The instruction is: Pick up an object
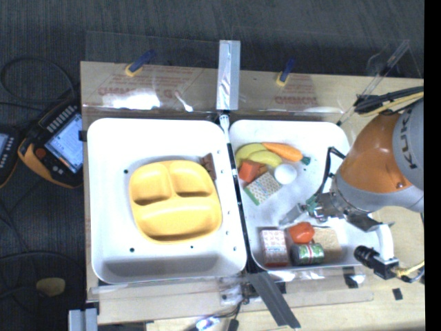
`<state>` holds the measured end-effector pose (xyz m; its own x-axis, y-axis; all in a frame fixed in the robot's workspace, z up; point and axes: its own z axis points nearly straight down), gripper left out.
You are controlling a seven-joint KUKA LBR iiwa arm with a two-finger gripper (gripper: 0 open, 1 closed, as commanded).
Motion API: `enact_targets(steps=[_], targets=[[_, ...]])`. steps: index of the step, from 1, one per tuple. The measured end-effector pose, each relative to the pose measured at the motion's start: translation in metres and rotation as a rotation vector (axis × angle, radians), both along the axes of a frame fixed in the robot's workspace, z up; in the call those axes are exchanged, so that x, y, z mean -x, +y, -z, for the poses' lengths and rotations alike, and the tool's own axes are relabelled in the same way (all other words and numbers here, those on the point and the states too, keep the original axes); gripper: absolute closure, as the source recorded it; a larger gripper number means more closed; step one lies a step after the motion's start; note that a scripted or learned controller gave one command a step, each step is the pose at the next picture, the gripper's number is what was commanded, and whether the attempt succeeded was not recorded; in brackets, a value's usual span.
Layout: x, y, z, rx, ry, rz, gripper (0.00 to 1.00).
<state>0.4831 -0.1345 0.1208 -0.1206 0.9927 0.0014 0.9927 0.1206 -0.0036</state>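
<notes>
Grey arm point(386, 164) enters from three o'clock; whether its gripper point(308, 216) is spread I cannot tell. One yellow tray point(176, 200) fills the left bin point(103, 185). One carrot point(282, 151) lies at twelve o'clock in the right bin point(324, 133).

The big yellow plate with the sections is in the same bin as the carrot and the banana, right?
No. The camera view shows the yellow plate in the left bin. The carrot and banana lie in the right bin.

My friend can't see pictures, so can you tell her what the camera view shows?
A grey and orange robot arm reaches from the right over the right bin, its tool just above a red item beside a small can. That bin also holds a carrot and banana. The left bin holds a yellow divided tray.
</notes>
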Motion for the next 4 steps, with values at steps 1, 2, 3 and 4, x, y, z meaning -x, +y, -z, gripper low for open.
enact_targets(steps=[1, 2, 3, 4], targets=[[-0.004, -0.026, 0.032, 0.000, -0.011, 0.008, 0.00], [-0.007, -0.026, 0.021, 0.003, -0.020, 0.008, 1.00], [-0.007, -0.026, 0.021, 0.003, -0.019, 0.008, 0.00], [-0.073, -0.070, 0.016, 0.003, -0.001, -0.006, 0.00]])
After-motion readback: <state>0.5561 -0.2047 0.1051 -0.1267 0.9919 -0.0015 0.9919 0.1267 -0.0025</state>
